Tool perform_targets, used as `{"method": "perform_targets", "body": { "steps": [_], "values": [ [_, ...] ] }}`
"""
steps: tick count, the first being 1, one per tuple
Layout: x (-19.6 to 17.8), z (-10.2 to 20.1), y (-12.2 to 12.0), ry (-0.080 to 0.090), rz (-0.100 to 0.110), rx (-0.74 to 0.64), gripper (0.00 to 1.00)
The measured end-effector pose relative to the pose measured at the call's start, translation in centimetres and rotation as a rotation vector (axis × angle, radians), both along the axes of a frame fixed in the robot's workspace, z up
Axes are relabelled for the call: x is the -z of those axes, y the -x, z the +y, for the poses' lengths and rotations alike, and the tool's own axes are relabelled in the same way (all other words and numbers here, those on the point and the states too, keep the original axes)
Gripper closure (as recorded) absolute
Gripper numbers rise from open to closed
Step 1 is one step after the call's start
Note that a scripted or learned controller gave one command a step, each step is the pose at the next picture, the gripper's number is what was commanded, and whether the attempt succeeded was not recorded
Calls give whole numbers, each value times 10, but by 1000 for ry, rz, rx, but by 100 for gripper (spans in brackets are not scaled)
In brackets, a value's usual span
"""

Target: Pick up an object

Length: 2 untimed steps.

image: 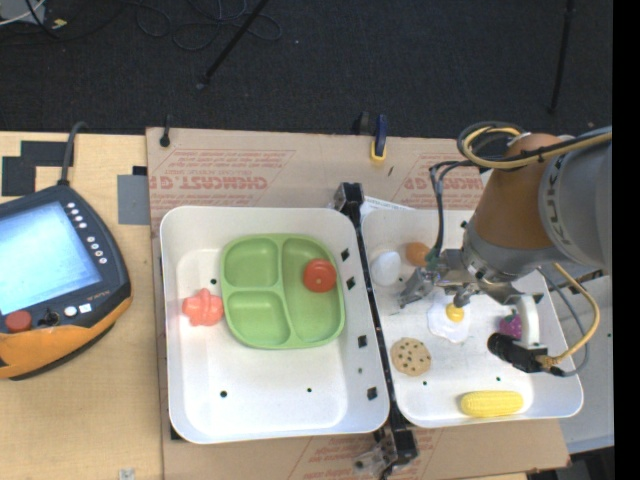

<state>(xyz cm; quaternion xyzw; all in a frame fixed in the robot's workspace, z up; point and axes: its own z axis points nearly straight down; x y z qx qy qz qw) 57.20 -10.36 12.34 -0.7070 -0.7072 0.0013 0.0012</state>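
My gripper (440, 293) hangs low in the right bin (560, 398), its two fingers spread apart and open with nothing between them. Just below and to the right of the fingertips lies a fried egg toy (452, 320), white with a yellow yolk. A white egg-shaped piece (385, 265) and a small orange piece (416, 253) lie to the gripper's upper left. A brown cookie (409, 356) rests nearer the front, and a yellow corn cob (491, 403) lies at the front right. A purple piece (512, 323) is partly hidden beside the arm.
The left bin (200, 388) holds a green divided plate (260, 318) with a red piece (319, 275) in its upper right compartment, and a pink toy (203, 309) beside it. A teach pendant (55, 268) lies at far left. Cables (520, 353) trail from the arm.
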Motion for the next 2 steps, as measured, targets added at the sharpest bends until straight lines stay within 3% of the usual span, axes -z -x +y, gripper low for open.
{"method": "perform_targets", "body": {
  "steps": [1,2],
  "values": [
    [37,2,0,-1,0,0,0],
    [24,-1,-1,0,-3,7,100]
  ]
}}
